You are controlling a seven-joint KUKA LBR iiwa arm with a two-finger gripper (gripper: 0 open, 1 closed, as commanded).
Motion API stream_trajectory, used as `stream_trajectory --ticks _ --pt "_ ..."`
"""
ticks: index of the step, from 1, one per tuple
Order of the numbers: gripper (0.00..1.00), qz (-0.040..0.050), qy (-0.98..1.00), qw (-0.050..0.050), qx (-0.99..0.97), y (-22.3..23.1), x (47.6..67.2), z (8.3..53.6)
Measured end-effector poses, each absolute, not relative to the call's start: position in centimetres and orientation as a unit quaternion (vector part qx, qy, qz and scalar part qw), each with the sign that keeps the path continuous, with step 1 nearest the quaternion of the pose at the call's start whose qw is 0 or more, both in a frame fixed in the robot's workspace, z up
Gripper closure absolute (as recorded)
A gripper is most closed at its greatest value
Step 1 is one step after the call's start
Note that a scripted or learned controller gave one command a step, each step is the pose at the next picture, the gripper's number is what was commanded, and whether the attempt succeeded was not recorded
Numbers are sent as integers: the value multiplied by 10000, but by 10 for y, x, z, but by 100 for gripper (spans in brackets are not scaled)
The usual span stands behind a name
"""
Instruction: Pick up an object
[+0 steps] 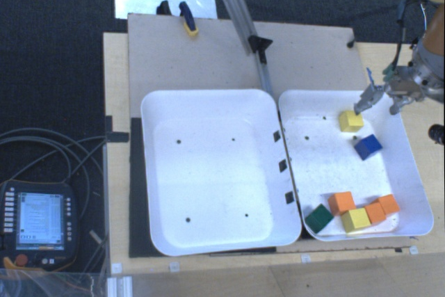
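Blocks for picking all lie in the right bin (pixel 410 170); the left bin (pixel 149 149) sits just beside it on the counter (pixel 306 59), and a teach pendant (pixel 36 222) rests on the floor to the far left. Reading left to right inside the right bin: a green block (pixel 319 218) at the near left corner; an orange block (pixel 341 202) touching a yellow block (pixel 355 219); two further orange blocks (pixel 382 208) packed against the near rim. Farther back, well apart from that cluster, a second yellow block (pixel 350 121) lies near the far rim, with a blue block (pixel 367 146) just beside it on the near right. The gripper (pixel 381 102) hangs above the far right part of the bin, its two fingers spread apart and nothing between them; one fingertip stands just right of the far yellow block. The step in hand appears to be the approach, with no grasp yet made. The next move would likely call for shifting slightly left to straddle that yellow block, descending, then closing. The neighbouring blue block leaves little clearance.
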State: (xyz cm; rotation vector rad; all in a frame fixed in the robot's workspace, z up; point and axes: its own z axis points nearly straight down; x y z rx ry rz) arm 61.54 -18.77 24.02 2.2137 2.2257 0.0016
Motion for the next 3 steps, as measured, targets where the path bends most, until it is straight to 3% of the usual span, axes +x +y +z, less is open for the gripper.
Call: stream_trajectory --ticks 1,3 --pt "0 3 7091 12 7051 -188 615 240" --pt "0 -7 7079 -1 7063 -193 614 155"
